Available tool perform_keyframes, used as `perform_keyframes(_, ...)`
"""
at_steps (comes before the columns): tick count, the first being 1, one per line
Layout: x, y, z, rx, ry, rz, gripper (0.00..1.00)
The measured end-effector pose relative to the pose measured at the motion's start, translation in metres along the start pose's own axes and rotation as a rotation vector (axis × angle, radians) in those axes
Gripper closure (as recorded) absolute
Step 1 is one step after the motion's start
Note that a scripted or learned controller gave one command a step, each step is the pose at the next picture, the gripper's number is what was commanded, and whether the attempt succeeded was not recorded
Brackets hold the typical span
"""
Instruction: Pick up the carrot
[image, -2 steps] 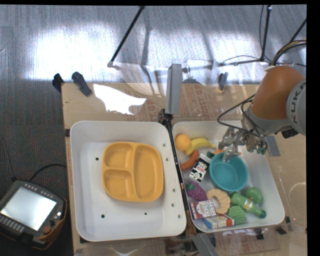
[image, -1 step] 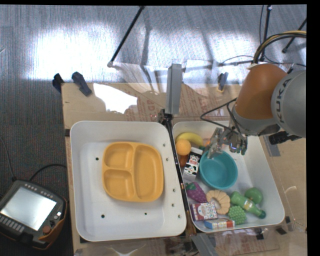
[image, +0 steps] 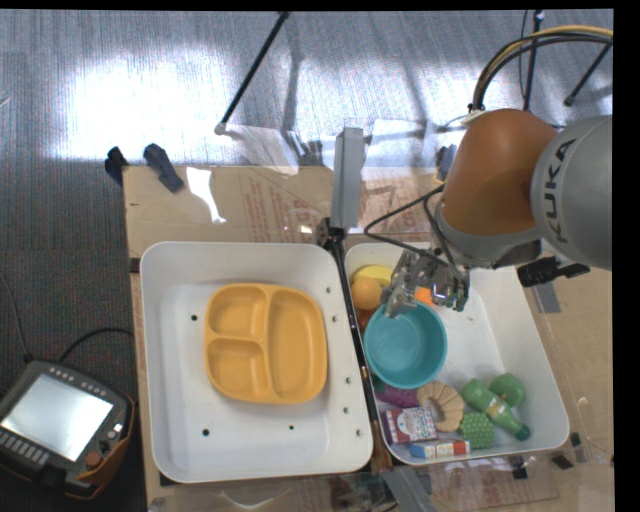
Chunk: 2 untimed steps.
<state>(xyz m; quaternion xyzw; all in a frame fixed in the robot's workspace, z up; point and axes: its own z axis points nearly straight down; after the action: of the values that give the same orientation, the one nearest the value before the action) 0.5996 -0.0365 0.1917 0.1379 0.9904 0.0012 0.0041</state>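
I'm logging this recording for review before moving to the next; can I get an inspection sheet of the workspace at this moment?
Surface: bench with two white bins; left bin holds a yellow divided plate.
Job's things: carrot, a small orange patch beside the gripper in the right bin; mostly hidden.
Clutter: teal bowl, orange fruit, yellow fruit, bagel, green bottle, small cartons.
Grippers: gripper low over the right bin's far end, above the bowl's rim; holding nothing visible.
Cables: hoses looping above the arm; lead to a teach pendant.
Surroundings: grey floor, sunlit patches.
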Motion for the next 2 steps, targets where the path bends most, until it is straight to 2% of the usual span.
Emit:
perform_keyframes(1,-0.0373,-0.0187,-0.032,0.002,0.005,-0.21,1.0)
perform_keyframes(2,-0.0376,-0.0174,-0.0406,0.001,0.004,-0.211,1.0)
